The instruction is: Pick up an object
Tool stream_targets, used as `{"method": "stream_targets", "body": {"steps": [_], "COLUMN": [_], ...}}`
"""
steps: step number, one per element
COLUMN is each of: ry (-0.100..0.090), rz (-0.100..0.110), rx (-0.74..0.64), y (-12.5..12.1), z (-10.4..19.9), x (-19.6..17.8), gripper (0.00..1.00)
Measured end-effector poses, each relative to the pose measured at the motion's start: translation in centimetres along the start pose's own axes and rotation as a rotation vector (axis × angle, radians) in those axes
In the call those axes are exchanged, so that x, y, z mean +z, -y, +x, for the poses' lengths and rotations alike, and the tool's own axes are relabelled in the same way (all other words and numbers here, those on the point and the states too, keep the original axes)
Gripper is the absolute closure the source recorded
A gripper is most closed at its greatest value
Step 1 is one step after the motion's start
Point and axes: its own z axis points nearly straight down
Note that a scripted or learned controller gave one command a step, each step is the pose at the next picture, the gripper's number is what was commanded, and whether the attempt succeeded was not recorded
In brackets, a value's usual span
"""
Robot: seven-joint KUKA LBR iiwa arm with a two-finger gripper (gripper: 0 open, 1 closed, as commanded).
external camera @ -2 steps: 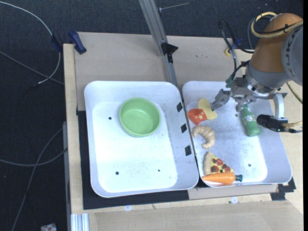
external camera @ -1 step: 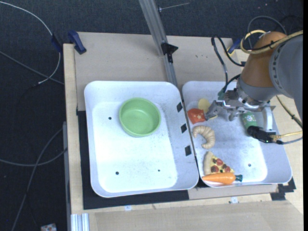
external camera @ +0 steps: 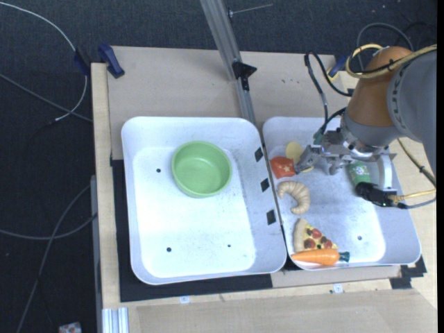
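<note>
Arm: I reach in from the right, my grey body and orange band over the far right part of the right bin (external camera: 399, 245).
Gripper: my gripper (external camera: 310, 159) sits low in the right bin's upper half, pointed toward the divider between the bins.
Fingers: their spread is not readable from this angle; I cannot tell whether anything sits between them.
Red item: a small red object (external camera: 282, 166) lies just beside my fingertips, on their left.
Yellow item: a pale yellow piece (external camera: 294, 149) lies near the red one, on the far side of it.
Croissant: a curved toy croissant (external camera: 296, 193) rests mid-bin, apart from my gripper.
Pizza slice: a toy pizza slice (external camera: 311, 236) lies toward the near edge.
Carrot: an orange carrot (external camera: 319, 257) lies at the near rim, touching the slice.
Left bin (external camera: 146, 255): holds a green bowl (external camera: 201, 168), upright, in its upper half.
</note>
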Motion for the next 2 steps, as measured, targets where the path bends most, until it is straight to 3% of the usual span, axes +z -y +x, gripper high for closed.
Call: {"method": "stream_targets", "body": {"steps": [1,2], "ry": [-0.002,0.006], "rz": [-0.004,-0.023], "rx": [0.0,-0.004], "y": [-0.1,-0.3], "z": [0.1,0.7], "x": [-1.2,-7.9], "gripper": [1.0,1.0]}}
